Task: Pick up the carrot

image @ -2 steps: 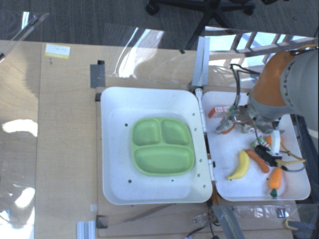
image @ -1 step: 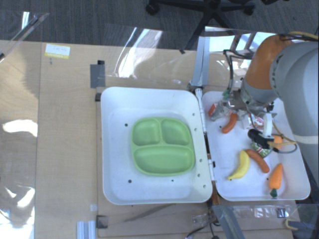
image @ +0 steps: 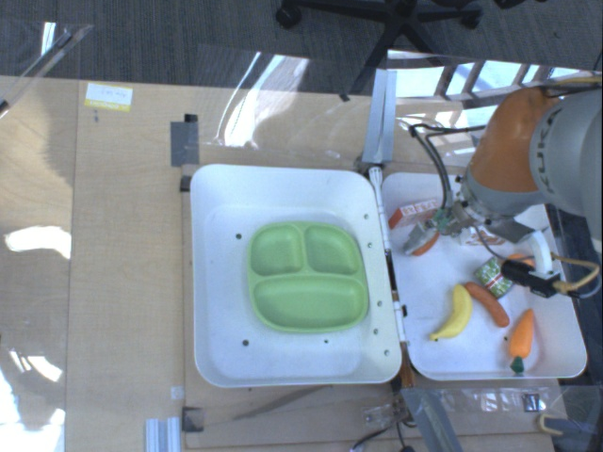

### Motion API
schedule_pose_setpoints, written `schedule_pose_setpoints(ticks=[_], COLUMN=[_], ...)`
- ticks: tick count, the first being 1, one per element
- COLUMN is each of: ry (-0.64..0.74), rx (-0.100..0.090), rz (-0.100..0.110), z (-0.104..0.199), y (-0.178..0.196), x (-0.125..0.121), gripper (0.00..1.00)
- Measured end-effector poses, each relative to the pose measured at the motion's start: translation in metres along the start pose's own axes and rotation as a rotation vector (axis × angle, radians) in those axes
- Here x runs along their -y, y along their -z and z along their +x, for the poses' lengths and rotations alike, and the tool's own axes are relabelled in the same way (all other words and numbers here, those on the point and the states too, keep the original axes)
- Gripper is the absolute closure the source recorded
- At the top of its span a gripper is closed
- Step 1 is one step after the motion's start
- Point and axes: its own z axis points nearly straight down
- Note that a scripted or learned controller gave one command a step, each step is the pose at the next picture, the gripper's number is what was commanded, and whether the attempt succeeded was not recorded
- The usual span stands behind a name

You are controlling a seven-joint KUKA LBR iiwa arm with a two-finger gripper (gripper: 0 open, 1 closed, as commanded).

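Gripper (image: 435, 222) is hovering low in the upper left of the right bin (image: 563, 370), over a small reddish item (image: 421, 244) — whether anything is gripped I cannot tell. Carrot (image: 521, 335) is lying untouched near that bin's lower right corner, well apart from the tool, so the pick is not yet begun. Sausage (image: 488, 303) and banana (image: 454, 314) are lying just beside it on the left — room is opening only toward the rim. Left bin (image: 217, 347) is holding a green tray (image: 308, 276).
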Motion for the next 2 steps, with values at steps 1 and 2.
schedule_pose_setpoints(ticks=[1, 2], ry=[0.119, 0.041], rx=[-0.021, -0.032], rz=[0.028, 0.043], z=[-0.0234, -0.025], y=[-0.0003, -0.0003], x=[-0.0362, -0.044], gripper=[0.0, 0.0])
